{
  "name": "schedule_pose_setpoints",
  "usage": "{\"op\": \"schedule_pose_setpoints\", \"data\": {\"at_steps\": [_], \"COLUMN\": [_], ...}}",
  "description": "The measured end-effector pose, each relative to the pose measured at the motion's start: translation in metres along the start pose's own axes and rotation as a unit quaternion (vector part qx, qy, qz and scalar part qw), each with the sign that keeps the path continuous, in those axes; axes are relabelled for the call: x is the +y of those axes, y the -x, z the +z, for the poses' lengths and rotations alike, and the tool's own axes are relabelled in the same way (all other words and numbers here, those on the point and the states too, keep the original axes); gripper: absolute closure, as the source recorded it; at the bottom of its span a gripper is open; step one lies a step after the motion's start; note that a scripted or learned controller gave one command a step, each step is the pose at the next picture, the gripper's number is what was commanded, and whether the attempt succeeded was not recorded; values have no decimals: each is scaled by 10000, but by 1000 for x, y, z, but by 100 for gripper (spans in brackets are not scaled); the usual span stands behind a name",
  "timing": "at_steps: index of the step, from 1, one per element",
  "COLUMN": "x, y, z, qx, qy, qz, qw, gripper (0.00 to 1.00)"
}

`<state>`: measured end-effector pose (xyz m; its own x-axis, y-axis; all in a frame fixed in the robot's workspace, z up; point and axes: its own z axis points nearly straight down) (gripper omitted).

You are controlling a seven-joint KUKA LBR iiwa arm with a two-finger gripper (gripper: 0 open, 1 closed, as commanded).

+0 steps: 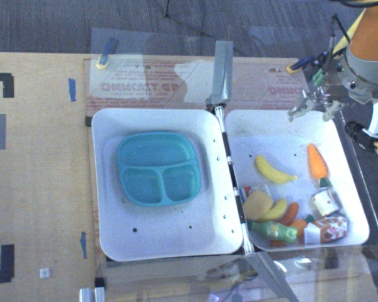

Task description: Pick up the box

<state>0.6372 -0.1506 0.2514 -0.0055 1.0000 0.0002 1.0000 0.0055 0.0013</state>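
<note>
Grey metal marks the tool (315,107), which hangs over the far rim of the right bin (359,194), near its far right corner, with its two fingers spread apart and nothing between them. The orange-banded arm (367,36) rises behind it toward the top right. So the pick is not yet made: the tool has not come to the box (324,202), a small white carton that lies well apart from it in the near right part of the same bin, tilted, and I judge it to be the task's thing, though its print is too small to read. Just nearer lies a second white-and-brown carton (327,229), touching or almost touching it. A carrot (316,161) lies between tool and box, a banana (274,170) to its left. Open floor shows in the bin's far half; near the box the right wall and the carrot's green end crowd the approach. The left bin (107,187) holds a teal divided plate (159,168).
</note>
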Motion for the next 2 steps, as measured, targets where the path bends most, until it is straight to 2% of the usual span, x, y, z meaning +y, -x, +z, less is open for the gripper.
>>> {"op": "schedule_pose_setpoints", "data": {"at_steps": [1, 2], "x": [-111, -143], "y": [8, -56], "z": [108, 160], "qx": [3, -24], "qy": [-4, 84], "qz": [490, 825], "qw": [9988, 9966], "gripper": [0, 0]}}
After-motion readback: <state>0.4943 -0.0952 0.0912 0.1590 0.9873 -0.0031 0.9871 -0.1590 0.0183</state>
